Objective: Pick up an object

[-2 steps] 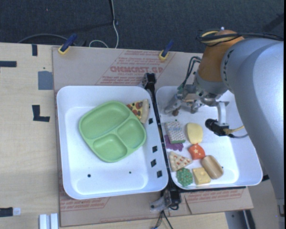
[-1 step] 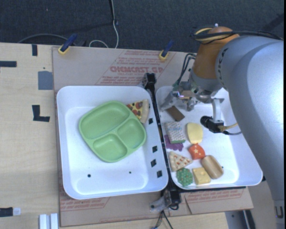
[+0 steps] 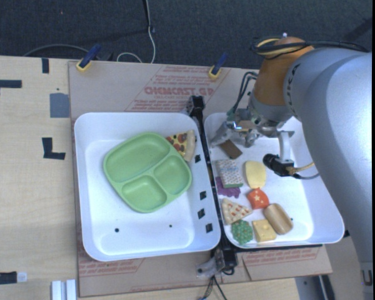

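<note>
My gripper (image 3: 230, 134) hangs over the far left part of the right bin (image 3: 319, 214), under the orange-banded wrist. A small brown piece (image 3: 232, 149) lies just below it, touching or very close; the view does not show whether it is gripped. Nearer the front lie a checkered pale piece on purple (image 3: 230, 175), a yellow piece (image 3: 255, 174), a red tomato-like toy (image 3: 258, 197), a waffle wedge (image 3: 234, 211), a green broccoli toy (image 3: 242, 231), a yellow cube (image 3: 264, 230) and a brown roll (image 3: 278, 217).
The left bin (image 3: 90, 230) holds a green divided plate (image 3: 147, 170), with a pizza slice toy (image 3: 184, 142) at its far right edge. A black divider (image 3: 203, 167) separates the bins. The big grey arm body covers the right side. Cables run near the wrist.
</note>
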Controlling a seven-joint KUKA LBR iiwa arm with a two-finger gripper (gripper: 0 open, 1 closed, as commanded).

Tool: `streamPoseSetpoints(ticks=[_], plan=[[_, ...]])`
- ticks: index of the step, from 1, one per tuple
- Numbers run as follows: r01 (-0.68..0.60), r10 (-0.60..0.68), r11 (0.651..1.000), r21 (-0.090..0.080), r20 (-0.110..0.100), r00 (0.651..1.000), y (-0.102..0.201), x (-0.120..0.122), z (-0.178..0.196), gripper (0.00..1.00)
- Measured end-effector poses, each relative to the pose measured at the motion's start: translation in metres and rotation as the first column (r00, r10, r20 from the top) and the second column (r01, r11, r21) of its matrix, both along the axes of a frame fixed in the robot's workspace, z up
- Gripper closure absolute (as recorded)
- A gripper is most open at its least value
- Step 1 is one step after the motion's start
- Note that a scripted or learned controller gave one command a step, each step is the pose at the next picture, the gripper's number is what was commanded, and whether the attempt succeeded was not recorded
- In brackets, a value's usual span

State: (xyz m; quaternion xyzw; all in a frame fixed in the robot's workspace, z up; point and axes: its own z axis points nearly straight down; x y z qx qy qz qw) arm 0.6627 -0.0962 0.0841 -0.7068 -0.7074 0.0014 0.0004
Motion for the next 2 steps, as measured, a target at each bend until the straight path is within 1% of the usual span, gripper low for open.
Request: streamPoseSetpoints(ticks=[1,2], plan=[[0.000,0.000,1.000,0.000,-0.001,1.000,-0.003,-0.009,0.000,0.00],[0.000,0.000,1.000,0.001,0.002,1.000,-0.024,0.000,0.000,0.00]])
